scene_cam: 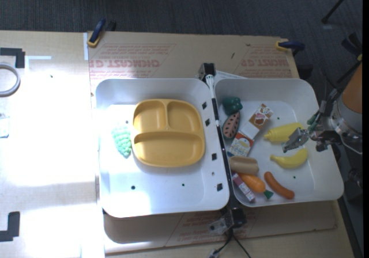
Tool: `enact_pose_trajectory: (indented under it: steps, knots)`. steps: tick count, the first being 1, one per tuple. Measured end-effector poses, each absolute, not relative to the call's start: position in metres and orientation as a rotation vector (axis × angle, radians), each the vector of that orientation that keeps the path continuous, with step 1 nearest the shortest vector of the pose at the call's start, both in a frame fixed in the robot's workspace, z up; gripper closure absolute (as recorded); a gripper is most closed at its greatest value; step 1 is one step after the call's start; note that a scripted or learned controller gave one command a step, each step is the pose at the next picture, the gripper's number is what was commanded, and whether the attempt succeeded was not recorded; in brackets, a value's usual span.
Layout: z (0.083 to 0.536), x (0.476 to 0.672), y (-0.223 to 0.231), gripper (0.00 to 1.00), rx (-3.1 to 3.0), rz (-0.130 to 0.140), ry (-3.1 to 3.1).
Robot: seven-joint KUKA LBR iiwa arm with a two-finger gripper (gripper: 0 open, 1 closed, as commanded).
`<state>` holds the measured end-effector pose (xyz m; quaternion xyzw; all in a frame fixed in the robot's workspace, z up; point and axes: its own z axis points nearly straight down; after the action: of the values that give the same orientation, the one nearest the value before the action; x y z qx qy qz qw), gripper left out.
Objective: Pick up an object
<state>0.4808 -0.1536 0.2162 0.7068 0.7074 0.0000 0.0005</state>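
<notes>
My gripper (296,140) hangs over the right bin (311,101), its fingers spread open just above the gap between two yellow toy fruits: a lemon-shaped one (282,132) and a banana (290,160). Nothing sits between the fingers. Further left in this bin lie a small carton with a red picture (261,117), a blue-and-white packet (240,146), a dark green toy (232,103), a red-brown slice (230,125), a hot dog bun (244,164), a carrot (254,183) and a red sausage (279,186).
The left bin (115,182) holds a yellow divided plate (168,133) and a pale green bunch of grapes (121,141). A clamp (207,71) sits where the bins meet at the back. A roll of tape (7,80) lies at the far left.
</notes>
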Motion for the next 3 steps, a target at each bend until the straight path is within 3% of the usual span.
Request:
enact_pose_trajectory:
  steps: [1, 2, 3]
  knots:
    - [0.092, 0.478, -0.117, 0.00, 2.233, 0.000, 2.211]
    - [0.092, 0.478, -0.132, 0.00, 1.811, 0.001, 2.567]
    - [0.102, 0.479, -0.133, 1.00, 1.813, 0.003, 2.562]
